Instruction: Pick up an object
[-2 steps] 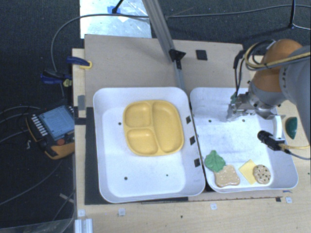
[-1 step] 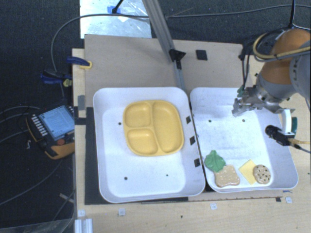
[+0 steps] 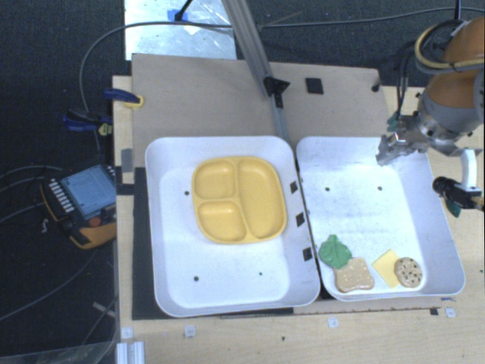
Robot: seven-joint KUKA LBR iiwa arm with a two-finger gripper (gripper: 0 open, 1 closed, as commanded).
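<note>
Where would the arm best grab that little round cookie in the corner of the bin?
Probably from straight above, pinching the cookie across its round edge. It lies flat, near the right bin's near wall, with the cheese slice touching its left side, so I'd set the tool's fingers on its far and near edges, which look clearer.

Two shallow white bins sit side by side on the bench: the left bin (image 3: 170, 279) holds a yellow three-compartment plastic plate (image 3: 237, 199) near its centre, and the right bin (image 3: 364, 196) holds four toy foods clustered at its five o'clock corner. These are a green leaf-shaped piece (image 3: 334, 251), a tan bread slice (image 3: 354, 276) touching it, a yellow cheese wedge (image 3: 386, 267) and a round speckled cookie (image 3: 408, 272). The grey arm's gripper (image 3: 394, 149) hangs over the right bin's one o'clock corner, well apart from the foods.
</note>
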